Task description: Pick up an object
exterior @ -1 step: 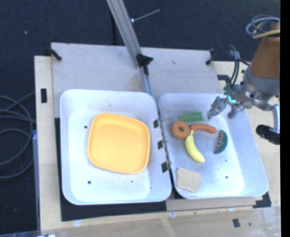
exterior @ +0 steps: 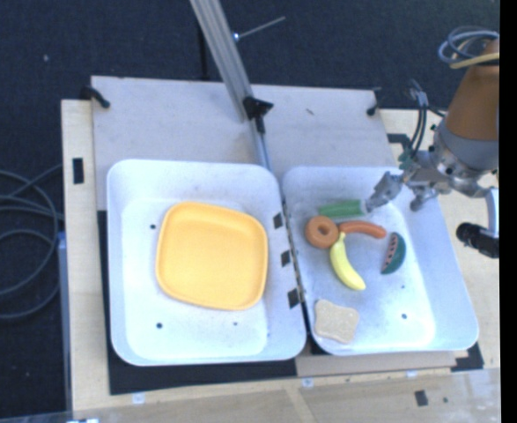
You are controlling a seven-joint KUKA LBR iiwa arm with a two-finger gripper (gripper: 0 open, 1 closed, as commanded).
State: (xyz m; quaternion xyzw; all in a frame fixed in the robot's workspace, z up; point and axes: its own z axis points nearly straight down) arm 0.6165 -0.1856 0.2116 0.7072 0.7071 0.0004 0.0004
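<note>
the fingers point(exterior: 401, 191) hang spread and hold nothing, over the upper edge of the right bin point(exterior: 443, 311), one tip near the green piece point(exterior: 341, 208) and the other further right by the rim. the grey arm point(exterior: 471, 117) reaches in from the right.

all the candidates lie in the right bin, bunched toward its upper left: the green piece, then a doughnut point(exterior: 321, 232) touching a carrot point(exterior: 364, 229), a banana point(exterior: 346, 266) just below them, a watermelon slice point(exterior: 393, 253) to the right and a slice of bread point(exterior: 336, 321) apart near the lower rim. the left bin point(exterior: 126, 324) carries a yellow plate point(exterior: 212, 255).

these look like toy food: probably light, hard plastic, smooth and a bit slippery, not fragile. the green piece is nearest, and i would judge it best taken across its narrow width at mid-length. the carrot and banana are rounded and could squirt out of a pinch; the doughnut crowds the carrot's left end. the bread lies flat and offers little to grip.
</note>
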